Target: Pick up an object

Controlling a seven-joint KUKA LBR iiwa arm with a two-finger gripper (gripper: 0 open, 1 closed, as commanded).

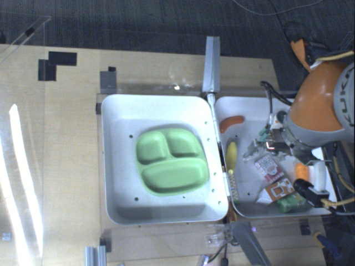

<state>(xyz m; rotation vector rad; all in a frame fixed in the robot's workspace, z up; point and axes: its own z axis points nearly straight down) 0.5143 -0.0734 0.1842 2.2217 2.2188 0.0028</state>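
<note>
Wooden bench, two white bins. Left bin: green divided tray. Right bin: sausage, yellow banana, packets, green item. Gripper low at frame right over clutter; open or closed, cannot tell. Step: descent; next, close on one item.

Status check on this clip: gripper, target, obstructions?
Gripper low over the right bin, amid clutter. Nothing visibly held. Hot dog and yellow piece lie close left. Green tray alone in the left bin.

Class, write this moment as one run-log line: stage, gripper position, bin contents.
stage: reaching | gripper: over right bin clutter, nothing seen held | left bin: green tray
</note>
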